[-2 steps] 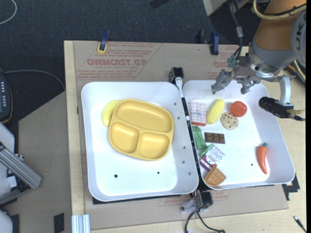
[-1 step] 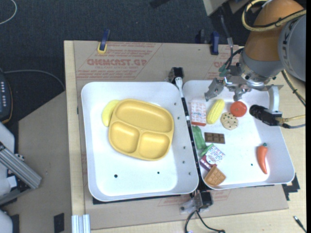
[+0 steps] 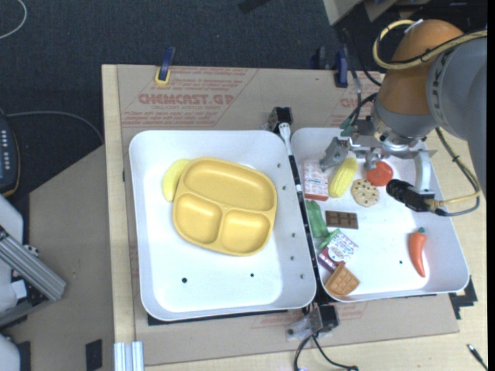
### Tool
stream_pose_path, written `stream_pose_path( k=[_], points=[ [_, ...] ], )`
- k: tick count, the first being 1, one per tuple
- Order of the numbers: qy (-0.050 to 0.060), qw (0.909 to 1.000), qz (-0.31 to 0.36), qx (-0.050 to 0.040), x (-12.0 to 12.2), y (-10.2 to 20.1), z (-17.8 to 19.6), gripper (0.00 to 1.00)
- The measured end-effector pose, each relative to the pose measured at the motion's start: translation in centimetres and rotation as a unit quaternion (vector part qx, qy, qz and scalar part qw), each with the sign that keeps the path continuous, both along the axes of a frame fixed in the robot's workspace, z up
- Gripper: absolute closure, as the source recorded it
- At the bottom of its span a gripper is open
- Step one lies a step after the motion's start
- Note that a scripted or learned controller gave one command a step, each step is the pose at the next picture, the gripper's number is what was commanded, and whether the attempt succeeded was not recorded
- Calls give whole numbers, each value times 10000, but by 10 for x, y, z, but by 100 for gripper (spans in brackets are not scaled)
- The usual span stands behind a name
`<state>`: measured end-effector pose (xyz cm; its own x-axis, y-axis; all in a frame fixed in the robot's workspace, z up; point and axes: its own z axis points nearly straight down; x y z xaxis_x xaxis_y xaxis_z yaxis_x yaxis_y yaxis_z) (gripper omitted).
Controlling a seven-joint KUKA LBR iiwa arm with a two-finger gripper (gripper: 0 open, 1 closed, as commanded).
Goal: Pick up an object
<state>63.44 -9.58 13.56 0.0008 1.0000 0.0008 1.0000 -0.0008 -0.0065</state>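
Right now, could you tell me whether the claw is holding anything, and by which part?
It cannot be told: the claw sits low over the corn cob and tomato, its grip hidden.

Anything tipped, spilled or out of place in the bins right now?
Mostly no. The yellow divided tray lies skewed in the left bin, partly covering a yellow item. The green packet sits against the right bin's left wall.

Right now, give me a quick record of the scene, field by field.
left bin: yellow divided plate
right bin: corn cob, round cookie, tomato, carrot, chocolate bar, waffle, small packets
gripper: above the right bin's far end, over the corn cob and tomato
grasp: none visible
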Motion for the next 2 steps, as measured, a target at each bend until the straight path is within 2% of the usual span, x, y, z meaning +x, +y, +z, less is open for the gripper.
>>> stream_pose_path(
  k=[1,2],
  points=[
    [-50,10000,0,16,2,2,-47,0],
    [-114,9999,5,-3,6,1,-32,100]
  ],
)
